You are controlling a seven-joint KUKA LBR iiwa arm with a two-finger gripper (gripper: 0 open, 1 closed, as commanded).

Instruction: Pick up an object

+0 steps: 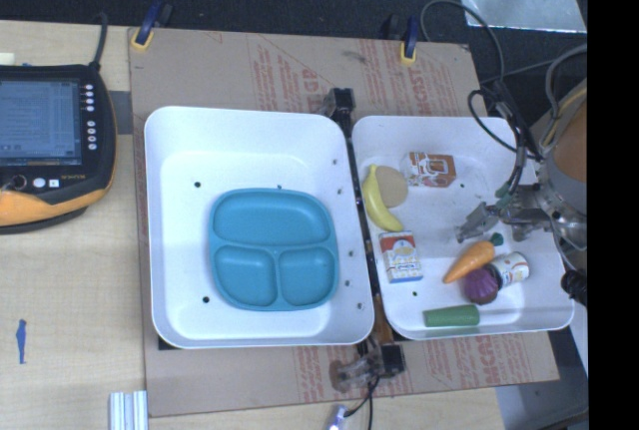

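Note:
The right bin (439, 218) holds a yellow banana (379, 204) beside a tan round piece (393, 186), a brown-and-white packet (430, 169), a red-and-white carton (400, 256), an orange carrot (469, 261), a purple eggplant (481, 285), a white bottle (511, 269) and a green block (451, 316). My gripper (483, 226) reaches in from the right and hangs just above the carrot's upper end. It is open, with nothing between its fingers.
The left bin (170, 218) holds a blue divided plate (272, 248). A control pendant with a screen (45, 144) lies on the bench at far left. Cables (489, 89) loop over the right bin's back corner.

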